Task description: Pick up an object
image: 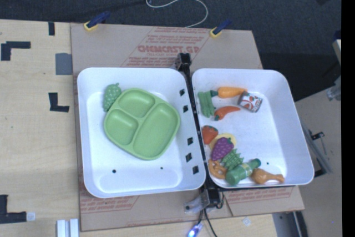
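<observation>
Lying under both bins (138, 177), cardboard (105, 44) reads "CHEMCAST" in red; gripper state: cannot tell.

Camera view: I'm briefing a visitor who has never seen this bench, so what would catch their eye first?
Probably the green divided plate, lying in the left bin with a small green bunch of grapes at its upper left edge. Next, the jumble of small toy foods in the right bin, including an orange carrot and purple grapes.
</observation>
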Action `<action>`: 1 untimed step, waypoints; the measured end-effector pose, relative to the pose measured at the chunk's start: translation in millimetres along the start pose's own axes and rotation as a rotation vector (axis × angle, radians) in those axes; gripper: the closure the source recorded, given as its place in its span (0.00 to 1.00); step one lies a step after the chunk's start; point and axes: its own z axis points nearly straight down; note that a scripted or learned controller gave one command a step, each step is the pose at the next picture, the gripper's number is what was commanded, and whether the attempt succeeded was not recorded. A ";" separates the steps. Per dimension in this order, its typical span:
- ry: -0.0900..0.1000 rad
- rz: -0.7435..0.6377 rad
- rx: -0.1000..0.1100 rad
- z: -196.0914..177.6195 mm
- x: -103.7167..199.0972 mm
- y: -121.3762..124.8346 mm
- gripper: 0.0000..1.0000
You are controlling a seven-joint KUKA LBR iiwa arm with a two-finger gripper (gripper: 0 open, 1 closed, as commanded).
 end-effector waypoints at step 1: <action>-0.005 -0.003 -0.014 -117.8 10.1 23.3 1.00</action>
